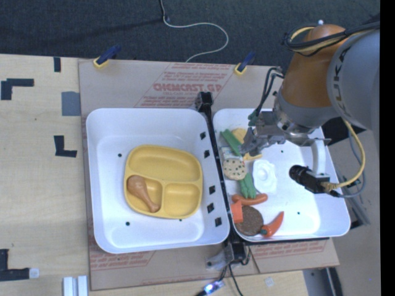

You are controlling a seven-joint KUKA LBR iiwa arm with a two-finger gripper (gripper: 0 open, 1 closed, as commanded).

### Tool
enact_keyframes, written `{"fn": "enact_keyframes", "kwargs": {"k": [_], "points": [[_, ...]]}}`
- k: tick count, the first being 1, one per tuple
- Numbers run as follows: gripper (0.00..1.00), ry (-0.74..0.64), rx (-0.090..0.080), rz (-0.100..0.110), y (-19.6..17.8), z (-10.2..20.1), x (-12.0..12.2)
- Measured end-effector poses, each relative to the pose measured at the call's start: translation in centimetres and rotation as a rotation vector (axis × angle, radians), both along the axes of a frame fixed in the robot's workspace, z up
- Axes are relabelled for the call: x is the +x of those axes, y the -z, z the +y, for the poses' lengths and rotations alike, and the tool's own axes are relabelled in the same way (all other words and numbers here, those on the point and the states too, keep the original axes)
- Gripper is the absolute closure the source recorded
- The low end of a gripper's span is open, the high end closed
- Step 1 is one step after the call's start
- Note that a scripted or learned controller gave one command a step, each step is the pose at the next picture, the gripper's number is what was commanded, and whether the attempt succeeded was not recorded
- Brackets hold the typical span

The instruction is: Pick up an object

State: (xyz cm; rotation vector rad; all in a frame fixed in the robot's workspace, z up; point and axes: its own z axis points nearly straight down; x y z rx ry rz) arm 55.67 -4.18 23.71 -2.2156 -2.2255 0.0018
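My gripper (252, 145) hangs low over the left part of the right bin (321, 217), just above a yellow piece and next to a green vegetable (231, 140). Below it lie a speckled cracker (233, 168), a white fried egg (265, 173), a green bean (247, 185), an orange carrot (237, 211), a brown patty (251, 219) and a red chilli (273, 223). The left bin (105, 134) holds a yellow divided plate (165, 180) with a chicken drumstick (143, 192) in its left compartment.
A black divider (213, 159) with clips runs between the two bins. The arm's grey and orange body (321, 73) looms over the right bin's back right. A black cylinder (307, 177) on the arm hangs over the right bin's middle. Cardboard underlies both bins.
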Motion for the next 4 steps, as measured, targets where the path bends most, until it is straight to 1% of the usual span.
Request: {"fn": "enact_keyframes", "kwargs": {"k": [1,2,3,4], "points": [[1.00,-0.001,0.000,0.002,2.2,5.6,0.8],[1.00,0.002,0.000,-0.001,0.7,6.9,0.8],[1.00,0.005,-0.002,0.000,1.2,4.9,1.3],[1.00,0.003,-0.001,0.002,2.3,6.3,0.9]]}}
